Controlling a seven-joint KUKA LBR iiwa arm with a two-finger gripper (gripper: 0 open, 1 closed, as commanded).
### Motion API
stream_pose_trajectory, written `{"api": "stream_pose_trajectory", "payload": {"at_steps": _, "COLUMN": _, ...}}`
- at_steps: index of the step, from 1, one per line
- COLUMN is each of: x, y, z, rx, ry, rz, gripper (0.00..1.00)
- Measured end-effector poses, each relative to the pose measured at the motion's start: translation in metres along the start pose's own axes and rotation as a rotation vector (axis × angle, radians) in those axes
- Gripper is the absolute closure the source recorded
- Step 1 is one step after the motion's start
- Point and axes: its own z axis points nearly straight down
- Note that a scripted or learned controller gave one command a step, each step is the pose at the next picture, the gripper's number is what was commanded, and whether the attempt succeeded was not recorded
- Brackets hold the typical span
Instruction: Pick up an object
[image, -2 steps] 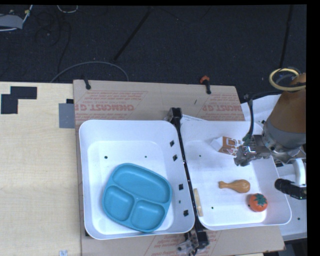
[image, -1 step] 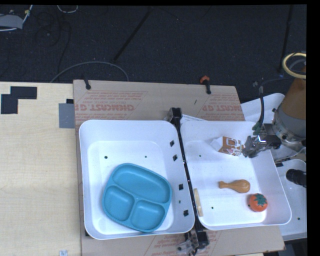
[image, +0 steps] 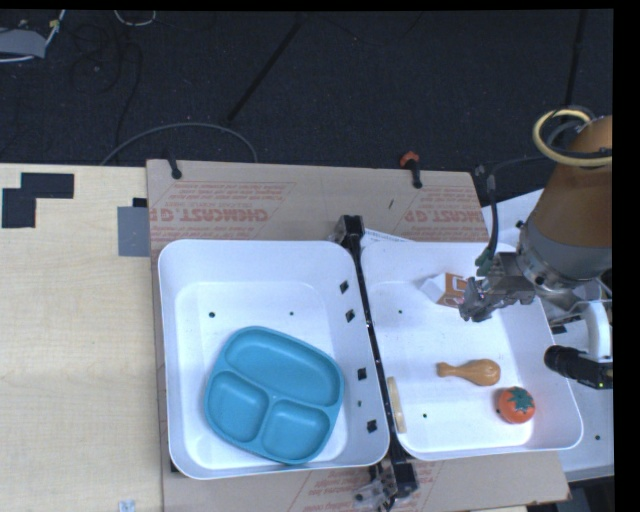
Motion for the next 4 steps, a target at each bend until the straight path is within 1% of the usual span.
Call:
{"api": "stream_pose_trajectory", "payload": {"at_steps": 1, "x": 0.052, "y": -0.003, "z": 0.015, "rx": 0.002, "ry": 0.000, "rz": 0.000, "gripper": 1.00}}
{"api": "stream_pose_trajectory", "payload": {"at_steps": 2, "x": 0.097, "y": -0.015, "z": 0.019, "rx": 0.003, "ry": -0.001, "rz": 0.001, "gripper": 1.00}}
{"api": "stream_pose_trajectory", "payload": {"at_steps": 3, "x": 0.151, "y": -0.009, "z": 0.026, "rx": 0.002, "ry": -0.001, "rz": 0.000, "gripper": 1.00}}
{"api": "stream_pose_trajectory", "payload": {"at_steps": 4, "x": 0.199, "y": -0.012, "z": 0.033, "rx": 0.004, "ry": -0.002, "rz": 0.000, "gripper": 1.00}}
